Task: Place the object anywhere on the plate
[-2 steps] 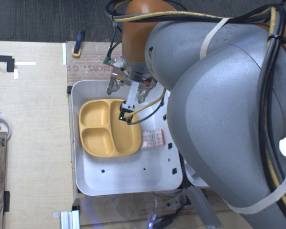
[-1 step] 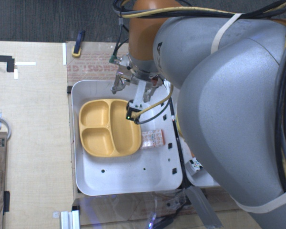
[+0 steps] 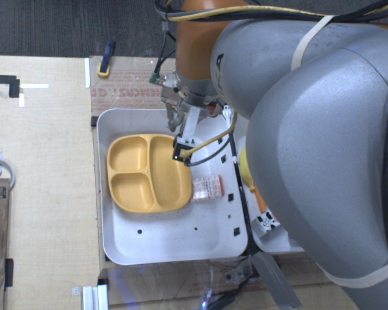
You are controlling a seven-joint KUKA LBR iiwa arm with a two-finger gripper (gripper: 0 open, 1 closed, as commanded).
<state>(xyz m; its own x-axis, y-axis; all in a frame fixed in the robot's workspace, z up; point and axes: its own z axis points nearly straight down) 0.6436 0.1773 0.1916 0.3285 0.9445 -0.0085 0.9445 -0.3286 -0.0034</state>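
Plainly, a packet beside the plate

The packet (image 3: 207, 187) lies touching the right rim of the plate (image 3: 149, 173). It looks light, soft and crinkly, a clear wrapper likely slick; best pinched across its middle. The plate is smooth yellow plastic, three-sectioned. The gripper (image 3: 179, 123) hovers over the plate's far edge; open or closed, I cannot tell.

Plastics on pale wood
Matt yellow plastic plate (image 3: 149, 173); smooth white plastic bin (image 3: 168, 237); crinkly, shiny clear-wrapped packet (image 3: 207, 187); light, matt wood-grain surface (image 3: 45, 141).
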